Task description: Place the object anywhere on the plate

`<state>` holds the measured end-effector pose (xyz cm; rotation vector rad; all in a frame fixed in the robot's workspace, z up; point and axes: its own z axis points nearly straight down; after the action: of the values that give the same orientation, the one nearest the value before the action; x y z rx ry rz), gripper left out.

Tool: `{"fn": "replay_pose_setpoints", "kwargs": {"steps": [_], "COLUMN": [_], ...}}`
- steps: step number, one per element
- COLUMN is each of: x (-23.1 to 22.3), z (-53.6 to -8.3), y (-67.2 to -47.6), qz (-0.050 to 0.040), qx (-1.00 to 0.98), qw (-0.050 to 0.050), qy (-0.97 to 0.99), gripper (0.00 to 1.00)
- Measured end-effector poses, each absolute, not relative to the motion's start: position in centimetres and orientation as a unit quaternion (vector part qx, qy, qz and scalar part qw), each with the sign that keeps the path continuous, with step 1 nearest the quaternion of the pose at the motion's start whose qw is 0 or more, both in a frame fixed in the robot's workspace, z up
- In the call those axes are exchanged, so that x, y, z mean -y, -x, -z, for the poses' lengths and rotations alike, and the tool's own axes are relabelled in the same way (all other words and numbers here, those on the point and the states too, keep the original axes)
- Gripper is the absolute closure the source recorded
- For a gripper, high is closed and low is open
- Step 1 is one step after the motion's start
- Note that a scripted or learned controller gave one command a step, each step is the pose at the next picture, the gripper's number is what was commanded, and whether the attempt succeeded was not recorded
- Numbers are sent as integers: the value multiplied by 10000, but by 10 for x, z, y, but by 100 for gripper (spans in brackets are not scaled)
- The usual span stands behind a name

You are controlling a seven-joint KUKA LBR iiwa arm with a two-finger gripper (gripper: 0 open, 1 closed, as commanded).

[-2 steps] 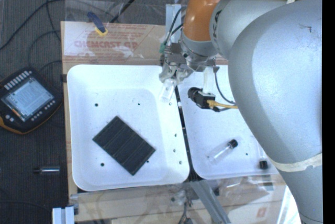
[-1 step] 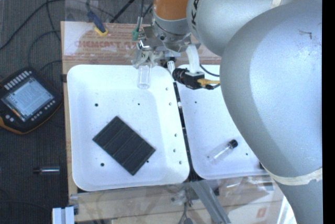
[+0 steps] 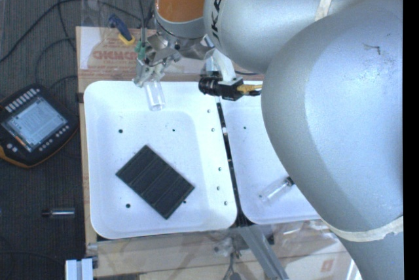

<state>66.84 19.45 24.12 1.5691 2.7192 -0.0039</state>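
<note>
A black ribbed rectangular plate [image 3: 155, 182] lies flat in the left bin [image 3: 105, 141], turned diagonally, towards the near side. My gripper [image 3: 148, 76] hangs over the far edge of that bin, well behind the plate. Its fingers are closed on the upper end of a small clear tube [image 3: 155, 97], which hangs down from them just above the bin's back wall. The big grey arm covers most of the right bin [image 3: 252, 141].
A second clear tube [image 3: 275, 192] lies in the right bin near the arm's edge. A teach pendant [image 3: 33, 125] rests on the floor at the left. A cardboard sheet [image 3: 105, 53] lies behind the left bin. Bare white floor surrounds the plate.
</note>
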Motion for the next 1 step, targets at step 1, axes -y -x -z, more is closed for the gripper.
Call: {"fn": "replay_pose_setpoints", "kwargs": {"steps": [1], "x": [-219], "z": [-308], "y": [-669], "qz": [1], "qx": [-9737], "qw": [18], "qy": [-2276], "gripper": [100]}}
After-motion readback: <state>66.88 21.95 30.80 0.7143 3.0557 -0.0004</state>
